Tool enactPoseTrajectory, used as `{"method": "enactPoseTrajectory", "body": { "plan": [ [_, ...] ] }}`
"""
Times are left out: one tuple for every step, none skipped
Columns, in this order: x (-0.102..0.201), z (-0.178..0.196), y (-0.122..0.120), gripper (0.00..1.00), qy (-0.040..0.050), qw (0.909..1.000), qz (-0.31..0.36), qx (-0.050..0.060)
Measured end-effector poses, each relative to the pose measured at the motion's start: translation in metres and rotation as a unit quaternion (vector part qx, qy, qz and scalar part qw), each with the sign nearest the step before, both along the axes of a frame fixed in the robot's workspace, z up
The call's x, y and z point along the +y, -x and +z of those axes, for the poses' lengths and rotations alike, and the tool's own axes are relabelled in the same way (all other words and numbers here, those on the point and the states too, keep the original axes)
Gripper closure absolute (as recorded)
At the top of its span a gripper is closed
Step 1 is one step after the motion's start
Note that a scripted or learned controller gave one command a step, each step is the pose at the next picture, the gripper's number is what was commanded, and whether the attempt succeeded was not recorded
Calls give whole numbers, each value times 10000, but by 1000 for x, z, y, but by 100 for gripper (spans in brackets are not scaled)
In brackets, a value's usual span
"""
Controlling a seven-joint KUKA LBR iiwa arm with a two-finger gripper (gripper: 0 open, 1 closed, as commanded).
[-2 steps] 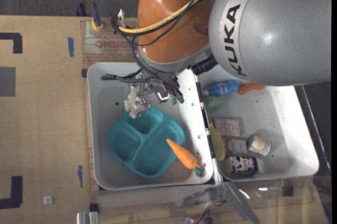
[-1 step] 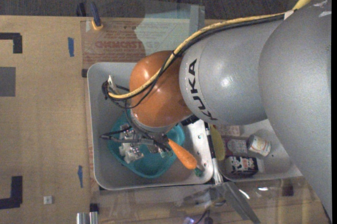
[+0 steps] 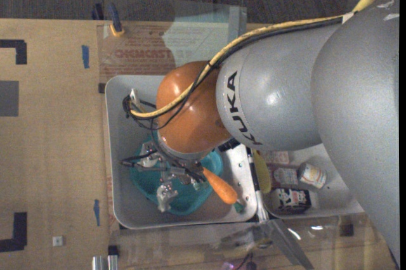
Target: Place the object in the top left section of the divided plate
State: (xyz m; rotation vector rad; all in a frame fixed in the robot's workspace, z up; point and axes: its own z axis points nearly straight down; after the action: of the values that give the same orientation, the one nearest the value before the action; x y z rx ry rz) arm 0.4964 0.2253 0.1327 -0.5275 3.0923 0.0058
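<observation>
The grey arm [image 3: 285, 91], lettered KUKA, and its orange band [image 3: 187, 113] hang over the left white bin [image 3: 117, 135] and hide most of the teal divided plate [image 3: 190, 199] lying toward that bin's lower edge. The gripper [image 3: 166, 189] sits low over the plate; whether it grips anything cannot be told. One toy carrot [image 3: 221, 186] lies tilted across the plate's right rim, near the bin's lower right corner. The right bin [image 3: 317, 205] holds a yellow banana-like piece [image 3: 261, 175], one small can [image 3: 312, 175] and a black-and-white carton [image 3: 292, 199], labels unreadable.
</observation>
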Motion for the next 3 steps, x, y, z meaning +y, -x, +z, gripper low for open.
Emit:
{"method": "enactPoseTrajectory", "body": {
  "plan": [
    [0,96,-71,0,-2,9966,820,-31],
    [2,182,-90,0,1,9959,904,-33],
    [2,194,-92,100,-30,9960,890,-80]
  ]
}}
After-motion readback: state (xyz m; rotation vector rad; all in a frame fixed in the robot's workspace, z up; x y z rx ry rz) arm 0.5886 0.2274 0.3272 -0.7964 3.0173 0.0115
